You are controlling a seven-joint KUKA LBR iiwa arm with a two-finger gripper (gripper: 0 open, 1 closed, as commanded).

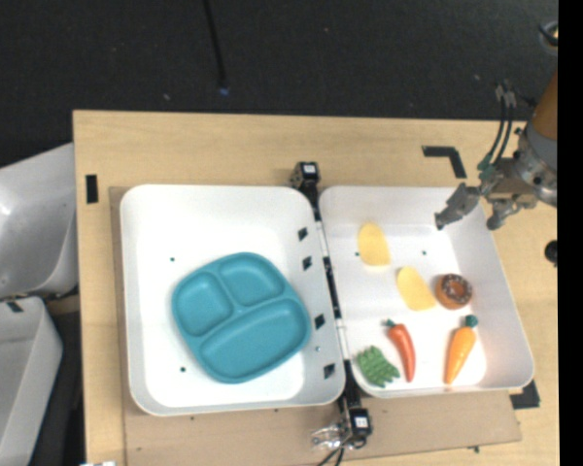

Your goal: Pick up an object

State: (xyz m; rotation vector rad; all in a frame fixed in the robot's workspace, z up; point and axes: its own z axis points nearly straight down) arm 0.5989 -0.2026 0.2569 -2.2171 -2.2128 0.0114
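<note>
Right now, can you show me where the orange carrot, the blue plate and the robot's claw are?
orange carrot (pixel 459 354), camera view, middle of its orange body.
blue plate (pixel 239 316), camera view, ridge between its compartments.
gripper (pixel 475 210), camera view, midway between its two fingertips.

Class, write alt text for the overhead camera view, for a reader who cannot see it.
The open gripper hovers at the right bin's far right corner, holding nothing. That bin holds two yellow pieces, a donut, two carrots and a green leafy toy; the left bin holds a blue divided plate.
</note>
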